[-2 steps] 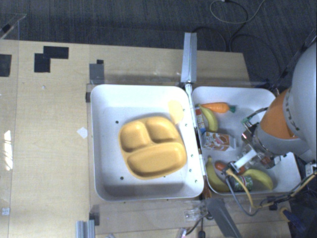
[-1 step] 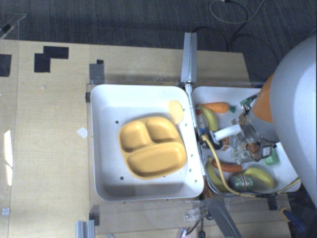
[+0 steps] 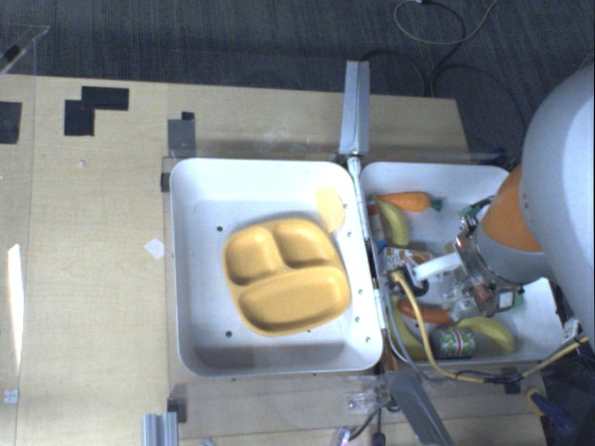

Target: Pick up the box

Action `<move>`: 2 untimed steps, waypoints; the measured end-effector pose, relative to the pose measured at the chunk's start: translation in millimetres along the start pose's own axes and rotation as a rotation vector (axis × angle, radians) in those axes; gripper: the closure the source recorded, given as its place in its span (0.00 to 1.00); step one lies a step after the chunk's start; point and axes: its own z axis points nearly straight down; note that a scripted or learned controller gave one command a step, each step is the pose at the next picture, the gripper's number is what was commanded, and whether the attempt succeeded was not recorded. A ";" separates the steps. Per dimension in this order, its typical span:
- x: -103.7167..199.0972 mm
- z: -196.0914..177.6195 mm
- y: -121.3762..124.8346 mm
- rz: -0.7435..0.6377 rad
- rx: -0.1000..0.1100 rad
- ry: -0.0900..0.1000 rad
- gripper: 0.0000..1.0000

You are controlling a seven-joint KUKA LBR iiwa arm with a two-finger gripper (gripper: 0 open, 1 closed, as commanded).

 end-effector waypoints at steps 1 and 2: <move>-15.9 -74.4 79.5 -0.033 -0.002 0.002 1.00; 1.3 -53.6 -2.5 -0.002 0.000 0.001 1.00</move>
